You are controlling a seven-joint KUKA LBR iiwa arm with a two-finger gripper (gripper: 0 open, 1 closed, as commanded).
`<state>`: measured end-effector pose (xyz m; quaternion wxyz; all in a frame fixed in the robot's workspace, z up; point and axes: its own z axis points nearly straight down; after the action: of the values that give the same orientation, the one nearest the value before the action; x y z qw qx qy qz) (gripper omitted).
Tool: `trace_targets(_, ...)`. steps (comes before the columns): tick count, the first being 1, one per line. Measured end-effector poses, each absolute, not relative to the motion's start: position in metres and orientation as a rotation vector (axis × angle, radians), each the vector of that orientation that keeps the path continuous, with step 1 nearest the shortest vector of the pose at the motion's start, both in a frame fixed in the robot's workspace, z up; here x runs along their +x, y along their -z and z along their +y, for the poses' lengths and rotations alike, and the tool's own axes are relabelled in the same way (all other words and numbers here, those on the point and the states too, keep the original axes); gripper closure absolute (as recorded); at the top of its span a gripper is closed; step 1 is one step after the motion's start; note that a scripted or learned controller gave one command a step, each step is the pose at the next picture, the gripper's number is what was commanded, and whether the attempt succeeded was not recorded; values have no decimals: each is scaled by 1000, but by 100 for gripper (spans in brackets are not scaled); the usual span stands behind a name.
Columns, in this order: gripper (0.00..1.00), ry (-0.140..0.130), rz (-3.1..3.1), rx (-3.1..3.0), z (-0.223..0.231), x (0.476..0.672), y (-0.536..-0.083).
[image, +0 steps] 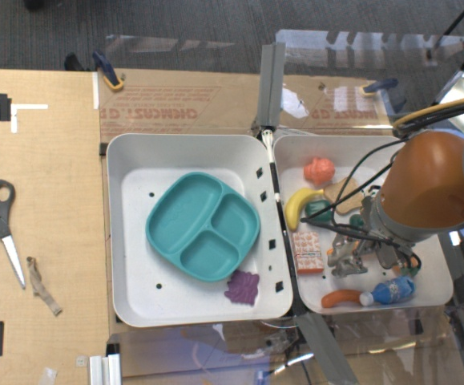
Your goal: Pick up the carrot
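Two white bins sit side by side. We see the carrot [341, 298] lying at the right bin's [436, 295] front edge, just beside a blue bottle [390, 292]. Above it, our end effector [352, 261] seems empty; spread or pressed together, we cannot tell. Approach should descend squarely, avoiding the bottle.

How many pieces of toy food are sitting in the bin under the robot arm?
3 that I can make out: a banana by the left wall, a pink-orange fruit near the back, and the carrot at the front edge. The arm may hide more.
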<state>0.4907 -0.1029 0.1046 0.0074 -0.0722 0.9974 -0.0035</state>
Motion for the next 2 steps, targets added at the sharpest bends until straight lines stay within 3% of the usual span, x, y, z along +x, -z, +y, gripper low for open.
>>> trace_targets(1,0,11,3119,-226,-103,491,-105)
trace_targets(2,0,1,3127,-247,-95,515,-93)
